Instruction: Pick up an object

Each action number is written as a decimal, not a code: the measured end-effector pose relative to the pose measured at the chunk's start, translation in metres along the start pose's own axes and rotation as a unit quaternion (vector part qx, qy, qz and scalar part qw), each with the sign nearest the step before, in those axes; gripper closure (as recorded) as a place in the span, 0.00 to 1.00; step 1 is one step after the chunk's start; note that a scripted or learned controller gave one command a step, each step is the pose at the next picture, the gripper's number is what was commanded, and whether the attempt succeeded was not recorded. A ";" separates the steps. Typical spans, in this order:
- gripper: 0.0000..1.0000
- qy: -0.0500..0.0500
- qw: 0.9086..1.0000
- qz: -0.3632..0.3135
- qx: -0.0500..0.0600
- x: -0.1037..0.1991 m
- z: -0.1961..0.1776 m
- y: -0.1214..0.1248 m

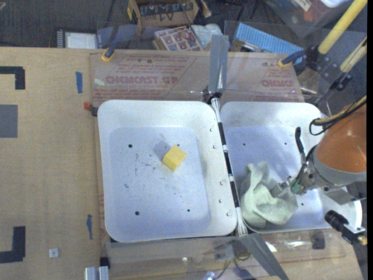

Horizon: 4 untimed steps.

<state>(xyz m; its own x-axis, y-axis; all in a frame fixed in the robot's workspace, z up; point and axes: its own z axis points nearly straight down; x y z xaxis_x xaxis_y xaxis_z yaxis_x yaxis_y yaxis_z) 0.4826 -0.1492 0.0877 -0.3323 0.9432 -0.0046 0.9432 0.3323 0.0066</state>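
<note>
The gripper point(291, 186) sits at the crumpled pale cloth point(263, 198) in the right bin point(262, 121); I cannot tell its state. Cloth looks soft, light; pinch a raised fold

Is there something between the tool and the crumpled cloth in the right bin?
Nothing visible does. The tool is already at the right edge of the crumpled pale-green cloth in the right white bin.

The arm point(344, 150) is cut off by the right edge, and its wrist hides the gripper point(289, 186) fingers where they meet the cloth point(262, 198). The right bin point(262, 121) has its near right corner hidden under the arm.
</note>
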 end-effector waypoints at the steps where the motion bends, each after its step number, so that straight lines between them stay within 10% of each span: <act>1: 1.00 -0.002 1.000 0.000 -0.002 -0.001 -0.011 0.001; 2: 1.00 0.001 0.997 0.080 0.002 -0.016 -0.093 0.014; 3: 1.00 0.002 0.979 0.203 0.004 -0.009 -0.088 -0.006; 4: 1.00 0.000 1.000 0.022 0.002 -0.054 -0.142 0.017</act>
<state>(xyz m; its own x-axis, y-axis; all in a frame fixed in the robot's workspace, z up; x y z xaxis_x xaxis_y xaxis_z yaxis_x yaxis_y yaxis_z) 0.5158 -0.1939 0.2297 -0.2898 0.9571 -0.0039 0.9571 0.2898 0.0035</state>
